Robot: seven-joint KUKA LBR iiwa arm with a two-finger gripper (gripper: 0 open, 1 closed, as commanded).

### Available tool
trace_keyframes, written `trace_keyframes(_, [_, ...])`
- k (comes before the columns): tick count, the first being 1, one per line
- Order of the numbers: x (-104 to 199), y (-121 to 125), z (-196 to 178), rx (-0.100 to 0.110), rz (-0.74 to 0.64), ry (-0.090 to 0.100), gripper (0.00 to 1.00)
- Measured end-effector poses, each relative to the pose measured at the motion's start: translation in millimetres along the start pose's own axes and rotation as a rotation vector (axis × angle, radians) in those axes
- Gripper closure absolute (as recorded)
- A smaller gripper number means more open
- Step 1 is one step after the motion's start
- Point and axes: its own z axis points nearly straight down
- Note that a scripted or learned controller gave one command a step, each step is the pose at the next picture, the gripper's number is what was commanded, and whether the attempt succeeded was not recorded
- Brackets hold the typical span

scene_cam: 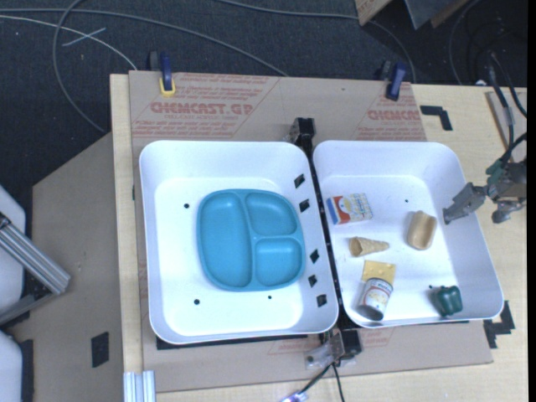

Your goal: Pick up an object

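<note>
Here my gripper [484, 201] hovers open and empty at the right bin's [469, 174] edge; nearest, the bread roll [420, 229] looks light, soft, graspable across its middle.

Evenly and brightly lit from overhead, with a cool bluish cast. Mild glare along the glossy rims of the two shallow white plastic bins [322, 162]. Soft, short shadows under the divided turquoise plastic plate [249, 239]. Slightly soft focus throughout, grainier toward the dark carpeted floor [251, 15].
</note>
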Motion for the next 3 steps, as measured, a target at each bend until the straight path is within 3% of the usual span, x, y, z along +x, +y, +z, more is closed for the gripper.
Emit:
trace_keyframes(1, [0.7,2.1,-6.1,-0.012,-0.004,-0.003,0.00])
trace_keyframes(3, [3.8,-2.9,118.3,-0.006,-0.003,0.000,0.00])
